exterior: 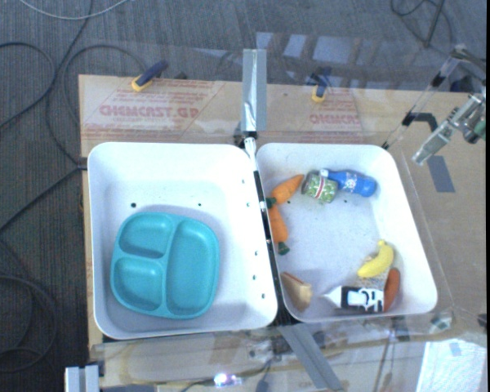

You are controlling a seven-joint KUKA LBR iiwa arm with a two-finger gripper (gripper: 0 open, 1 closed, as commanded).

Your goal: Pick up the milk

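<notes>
The milk (362,298) is a small black-and-white carton lying on its side at the near edge of the right bin (408,211). It rests between a brown bread piece (296,288) and a red sausage (392,288). My gripper (443,140) hangs high at the far right, outside the right bin and beyond its far right corner, well away from the milk. Nothing is seen in it.
The right bin also holds a banana (376,261), two carrots (286,189) (278,229), a green can (319,187) and a blue bottle (353,183). A teal divided plate (165,265) lies in the left bin (147,170). Cables run over the floor to the left.
</notes>
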